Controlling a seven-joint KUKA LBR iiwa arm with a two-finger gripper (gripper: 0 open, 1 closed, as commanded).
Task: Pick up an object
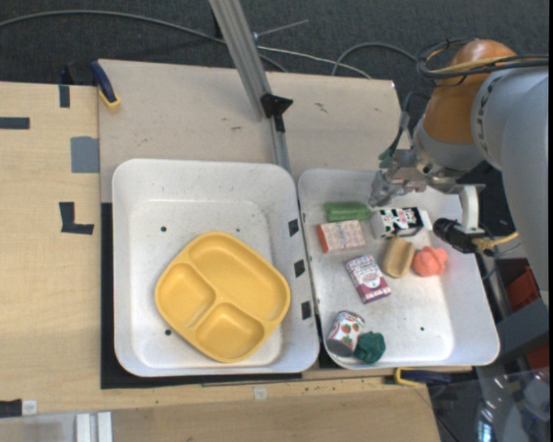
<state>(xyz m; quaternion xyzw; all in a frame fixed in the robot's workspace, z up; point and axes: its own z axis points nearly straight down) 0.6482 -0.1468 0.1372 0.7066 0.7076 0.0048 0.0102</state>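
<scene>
The right bin (461, 334) holds several small items: a green block (347, 212), a pinkish box (341, 237), a black-and-white box (402, 219), a tan cylinder (397, 257), an orange-red lump (430, 261), a purple carton (368, 278), a patterned cup (346, 331) and a dark green piece (371, 346). My gripper (385, 191) hangs at the back of this bin, just right of the green block and just above the black-and-white box. Nothing is visibly held in it.
The left bin (138, 201) holds a yellow divided plate (223, 295). A grey metal post (244, 49) slants down to the gap between the bins. The arm's grey and orange wrist (461, 99) fills the back right corner.
</scene>
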